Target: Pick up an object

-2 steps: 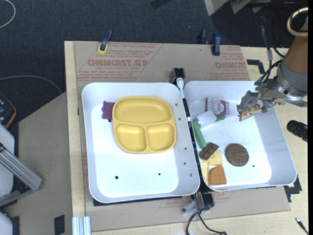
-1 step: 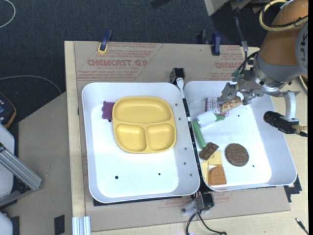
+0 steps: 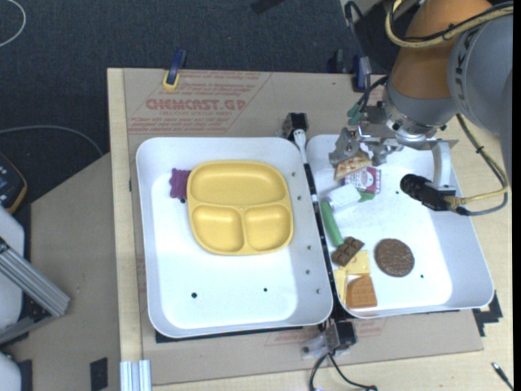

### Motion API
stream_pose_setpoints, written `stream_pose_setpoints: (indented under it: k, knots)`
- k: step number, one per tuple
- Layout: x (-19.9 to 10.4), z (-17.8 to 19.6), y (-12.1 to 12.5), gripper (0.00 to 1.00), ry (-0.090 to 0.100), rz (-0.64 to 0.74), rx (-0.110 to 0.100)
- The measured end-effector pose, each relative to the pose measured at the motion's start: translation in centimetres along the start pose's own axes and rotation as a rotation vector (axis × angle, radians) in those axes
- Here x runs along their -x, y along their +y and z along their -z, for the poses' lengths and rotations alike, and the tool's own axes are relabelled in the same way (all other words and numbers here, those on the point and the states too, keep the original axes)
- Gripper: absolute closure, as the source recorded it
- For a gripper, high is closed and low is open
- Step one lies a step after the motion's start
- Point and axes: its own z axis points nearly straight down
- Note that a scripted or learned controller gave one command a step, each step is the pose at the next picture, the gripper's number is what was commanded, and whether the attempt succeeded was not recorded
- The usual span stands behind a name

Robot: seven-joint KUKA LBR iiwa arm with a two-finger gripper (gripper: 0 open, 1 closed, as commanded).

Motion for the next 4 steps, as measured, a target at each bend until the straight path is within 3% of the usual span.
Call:
stream_pose_setpoints:
  k: [1, 4]
  knots:
    - [-4.7, 0.2, 2.1, 1.0, 0.0, -0.001, 0.001]
    - [-5.8, 2.1, 2.4, 1.0, -0.001, -0.006, -0.004]
